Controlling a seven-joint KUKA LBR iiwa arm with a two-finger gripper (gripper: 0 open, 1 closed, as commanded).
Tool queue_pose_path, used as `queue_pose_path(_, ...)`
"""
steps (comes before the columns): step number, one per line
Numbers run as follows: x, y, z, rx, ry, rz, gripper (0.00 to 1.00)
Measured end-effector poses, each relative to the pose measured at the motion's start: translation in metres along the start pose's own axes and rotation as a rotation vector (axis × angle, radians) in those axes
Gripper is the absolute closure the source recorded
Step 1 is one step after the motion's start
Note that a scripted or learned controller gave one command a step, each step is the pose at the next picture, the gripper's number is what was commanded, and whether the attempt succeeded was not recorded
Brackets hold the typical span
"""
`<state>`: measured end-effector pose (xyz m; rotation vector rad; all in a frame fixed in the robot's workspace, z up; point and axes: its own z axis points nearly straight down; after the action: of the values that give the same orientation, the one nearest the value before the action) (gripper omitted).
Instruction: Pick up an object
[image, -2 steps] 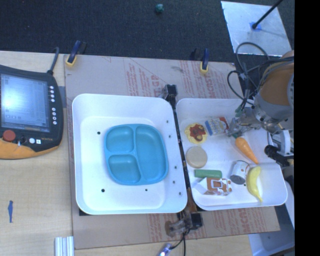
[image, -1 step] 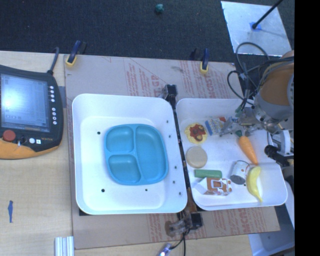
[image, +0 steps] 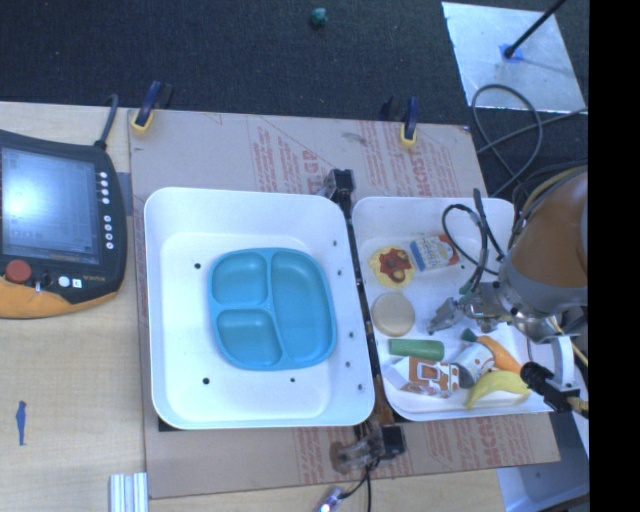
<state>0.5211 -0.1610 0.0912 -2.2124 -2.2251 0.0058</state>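
My gripper (image: 457, 314) hangs low over the middle of the right bin (image: 367, 215), and the arm's grey and orange wrist (image: 548, 250) comes in from the right. Just left of it lies a tan round disc (image: 393, 313). A green cylinder (image: 416, 348) lies below the disc. An orange carrot (image: 498, 353) and a yellow banana (image: 495, 389) lie below and to the right of the gripper. A printed carton (image: 434, 377) lies near the bin's front. Further back sit a yellow and red round piece (image: 392, 263) and a small white and blue packet (image: 433, 250).
The left bin (image: 170, 300) holds a blue divided plate (image: 271, 307). A teach pendant (image: 55, 225) lies on the bench at the far left. Black cables (image: 478, 235) loop over the right bin's back corner. Clamps (image: 408, 118) hold the cardboard sheet under the bins.
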Motion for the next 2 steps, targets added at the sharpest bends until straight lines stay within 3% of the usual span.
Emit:
queue_pose_path(1, 0.022, 0.067, -0.018, -0.003, 0.0, 0.002, 0.0)
queue_pose_path(2, 0.098, 0.097, -0.102, -0.004, 0.001, 0.001, 0.0)
